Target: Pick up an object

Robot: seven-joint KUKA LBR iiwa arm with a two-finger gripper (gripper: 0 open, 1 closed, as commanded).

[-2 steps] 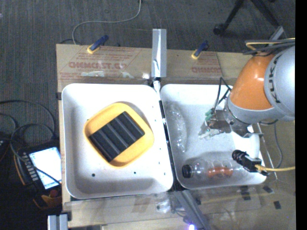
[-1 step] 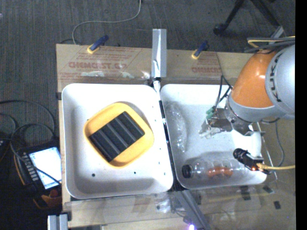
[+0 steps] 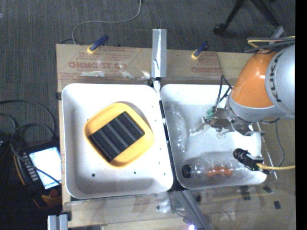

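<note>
Robot arm [image 3: 261, 87] w/ gripper [image 3: 218, 121] low in right bin [image 3: 192, 92], above a clear bottle [image 3: 213, 169] by the near wall. Grip state: can't tell. Yellow-black tray [image 3: 119, 134] in left bin [image 3: 72, 128]. Nothing lifted yet; pickup still to do.

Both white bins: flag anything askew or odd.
The yellow tray with a black ribbed top sits turned at an angle in the left white bin. The clear plastic bottle with a black cap lies on its side in the right white bin.
</note>
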